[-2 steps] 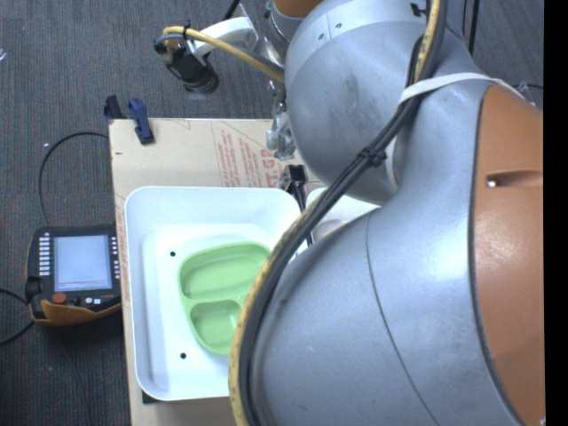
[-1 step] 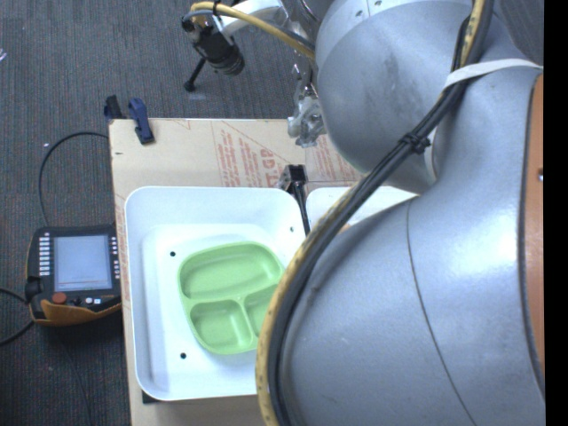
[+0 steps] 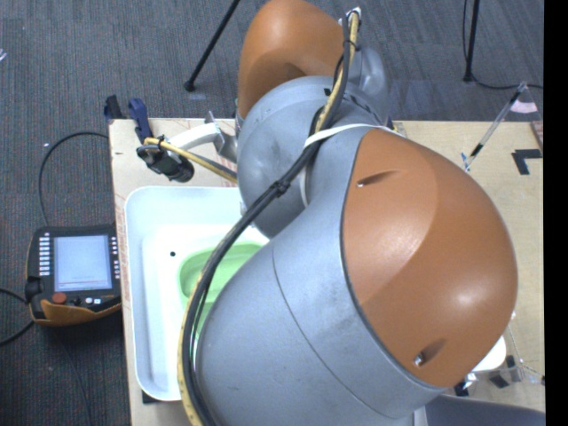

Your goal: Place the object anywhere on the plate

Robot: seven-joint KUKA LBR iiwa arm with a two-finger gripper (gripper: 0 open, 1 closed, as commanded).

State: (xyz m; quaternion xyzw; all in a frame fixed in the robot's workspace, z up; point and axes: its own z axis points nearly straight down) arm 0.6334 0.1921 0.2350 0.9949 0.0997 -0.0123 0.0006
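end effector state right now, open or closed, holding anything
End effector: cannot be told. The arm covers most of the white bin and the green plate, so no grasp can be confirmed.

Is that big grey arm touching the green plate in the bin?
Cannot tell. In the camera view the arm covers most of the green plate, hiding any contact or gap.
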